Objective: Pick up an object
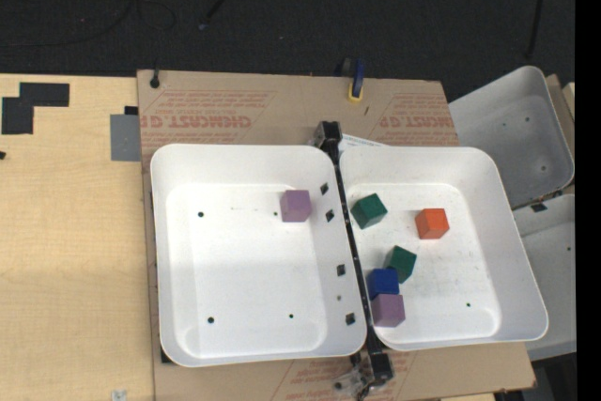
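Observation:
A purple cube (295, 205) lies in the left bin (178, 249), near its upper right. In the right bin (498, 239) an orange cube (432, 223) sits to the right of a green cube (369, 210). Lower down, a second green cube (401, 262) touches a blue cube (383, 282), and a second purple cube (389, 309) rests just below the blue one, close to the divider between the bins.
The two white bins sit side by side on a brown cardboard sheet (244, 108) over a wooden bench (66, 239). A grey metal plate (512, 127) stands at the right. A blue and yellow clamp (356, 80) grips the cardboard's far edge.

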